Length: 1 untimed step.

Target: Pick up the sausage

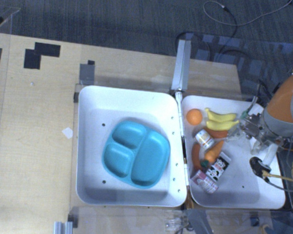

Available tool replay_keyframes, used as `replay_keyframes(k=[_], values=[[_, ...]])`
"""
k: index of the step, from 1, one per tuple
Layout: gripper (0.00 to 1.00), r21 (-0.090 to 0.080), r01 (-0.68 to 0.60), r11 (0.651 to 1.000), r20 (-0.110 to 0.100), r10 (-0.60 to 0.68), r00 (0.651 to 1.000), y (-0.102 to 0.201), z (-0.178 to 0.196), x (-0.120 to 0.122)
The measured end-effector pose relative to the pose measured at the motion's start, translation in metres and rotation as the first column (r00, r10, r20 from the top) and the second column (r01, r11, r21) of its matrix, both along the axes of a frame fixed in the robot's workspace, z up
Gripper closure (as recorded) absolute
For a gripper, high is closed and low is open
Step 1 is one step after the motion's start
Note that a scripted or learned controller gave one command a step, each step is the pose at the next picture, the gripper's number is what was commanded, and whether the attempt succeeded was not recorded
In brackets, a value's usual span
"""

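Observation:
The sausage [196, 156] is a reddish-brown stick lying lengthwise near the left wall of the right bin [241, 194]. A can [204, 138] sits at its far end and a carrot [212, 153] leans against its right side, hiding part of it. My gripper [247, 128] hangs over the right bin's far right part, just right of the bananas [220, 121] and well to the right of the sausage. Nothing shows between its fingers.
An orange [194, 116] lies in the right bin's far left corner. A black-and-white packet [217, 168] and a pinkish packet [204, 181] lie just in front of the sausage. The left bin [92, 135] holds a blue divided plate [136, 153].

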<state>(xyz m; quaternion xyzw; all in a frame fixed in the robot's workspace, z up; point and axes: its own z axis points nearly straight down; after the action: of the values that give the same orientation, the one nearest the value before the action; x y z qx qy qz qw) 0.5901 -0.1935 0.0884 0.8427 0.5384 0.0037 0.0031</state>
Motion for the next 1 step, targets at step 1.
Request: replay_keyframes(k=[1], values=[[0.00,0.000,0.007,1.000,-0.003,-0.007,1.000,0.0308,-0.0014,0.0584]])
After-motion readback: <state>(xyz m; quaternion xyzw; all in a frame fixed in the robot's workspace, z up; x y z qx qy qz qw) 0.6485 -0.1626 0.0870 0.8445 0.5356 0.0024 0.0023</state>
